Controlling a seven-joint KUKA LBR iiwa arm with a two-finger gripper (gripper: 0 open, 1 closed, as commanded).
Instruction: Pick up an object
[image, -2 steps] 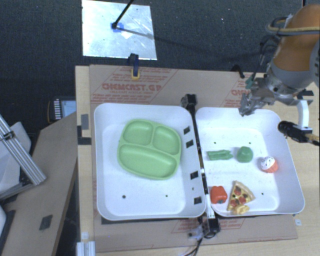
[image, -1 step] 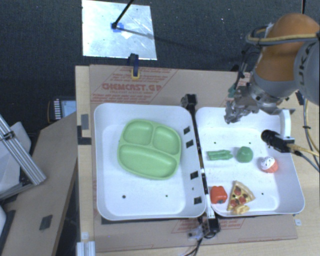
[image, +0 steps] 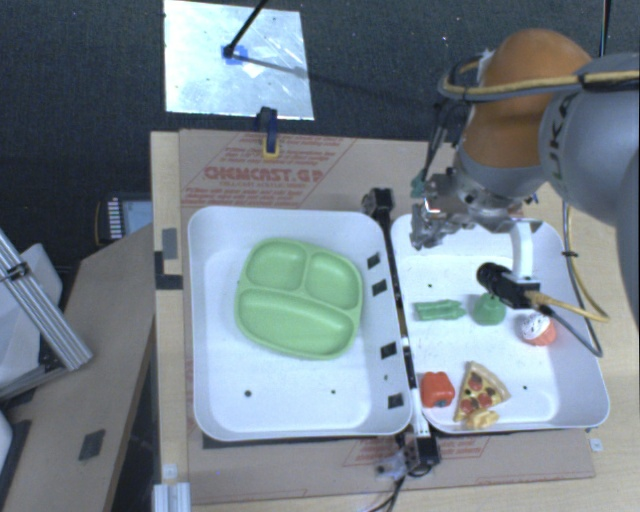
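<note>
The left bin (image: 215, 340) has just a green divided plate (image: 300, 298), sitting pretty much dead centre. In the right bin (image: 572, 392), the tool (image: 428, 228) is up at the 11 o'clock corner. Honestly can't tell whether it's spread or pressed together from this angle. The pickable stuff sits lower down: a long green piece (image: 440, 310) around 9 o'clock, a red chunk (image: 436, 388) at 7 o'clock, a pizza slice (image: 480, 392) just beside it at 6, a round green thing (image: 489, 311) near the middle, and an orange-and-white item (image: 539, 330) toward 3 o'clock.
</note>
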